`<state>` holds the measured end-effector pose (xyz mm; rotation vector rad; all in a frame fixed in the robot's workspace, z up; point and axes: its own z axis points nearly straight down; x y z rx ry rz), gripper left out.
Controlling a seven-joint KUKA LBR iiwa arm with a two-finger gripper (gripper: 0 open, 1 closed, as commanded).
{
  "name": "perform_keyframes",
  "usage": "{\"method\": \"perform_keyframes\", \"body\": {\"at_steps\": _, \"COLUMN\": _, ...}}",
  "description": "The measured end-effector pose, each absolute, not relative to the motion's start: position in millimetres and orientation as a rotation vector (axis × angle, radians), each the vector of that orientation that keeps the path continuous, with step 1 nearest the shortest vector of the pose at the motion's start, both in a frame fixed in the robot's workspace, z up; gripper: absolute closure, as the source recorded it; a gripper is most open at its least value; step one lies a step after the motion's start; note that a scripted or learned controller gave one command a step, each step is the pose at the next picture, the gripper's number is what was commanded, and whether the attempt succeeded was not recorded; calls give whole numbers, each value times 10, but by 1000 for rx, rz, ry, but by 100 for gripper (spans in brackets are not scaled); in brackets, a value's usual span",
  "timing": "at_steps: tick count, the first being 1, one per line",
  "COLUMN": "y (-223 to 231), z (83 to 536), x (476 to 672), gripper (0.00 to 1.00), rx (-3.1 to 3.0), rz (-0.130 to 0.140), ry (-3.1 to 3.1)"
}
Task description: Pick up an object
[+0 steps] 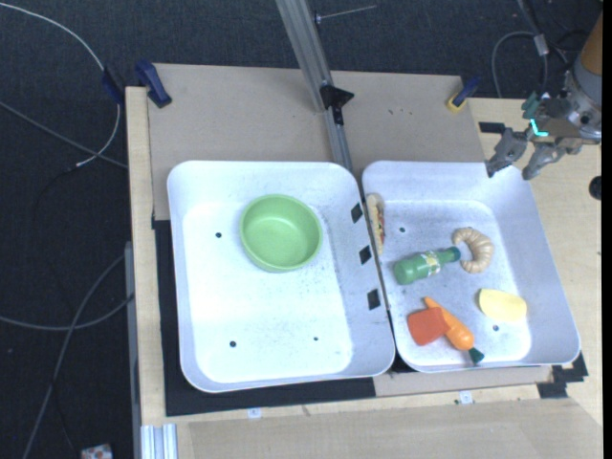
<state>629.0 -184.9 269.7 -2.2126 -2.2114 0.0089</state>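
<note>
Where the arm reaches in from the right edge of the camera view, its two-finger gripper (517, 163) hangs over the upper right corner of the right bin (435, 182); the two dark fingers (499, 156) point down and to the left, spread apart with a clear gap between them and nothing held in that gap; a small green light glows on the wrist just above them.

Two shallow white bins sit side by side on a tan bench (249, 113); the left bin (206, 285) holds a single light green bowl (280, 231), upright, set toward its upper middle.

All the other loose things lie in the right bin, well below the gripper; a green bottle (424, 265) lies on its side near the middle, its pale neck pointing right and touching or nearly touching a tan curled piece shaped like a shrimp or a croissant (474, 246); a pale yellow lump (502, 305) rests near the right wall; an orange-red block (427, 325) lies toward the lower edge, with an orange carrot (459, 336) against its right side, the carrot's green tip pointing to the lower right; a narrow tan strip (376, 220) lies along the bin's left wall.

A grey metal rail (306, 41) runs from the top of the view down to the seam between the bins; blue clamps (153, 82) and a yellow clamp (465, 91) grip the bench's far corners.
</note>
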Motion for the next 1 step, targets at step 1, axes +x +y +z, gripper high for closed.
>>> {"method": "perform_keyframes", "body": {"at_steps": 1, "y": -1850, "z": 2740, "x": 6303, "gripper": 0, "rx": -2216, "rz": 2, "ry": -2217}}
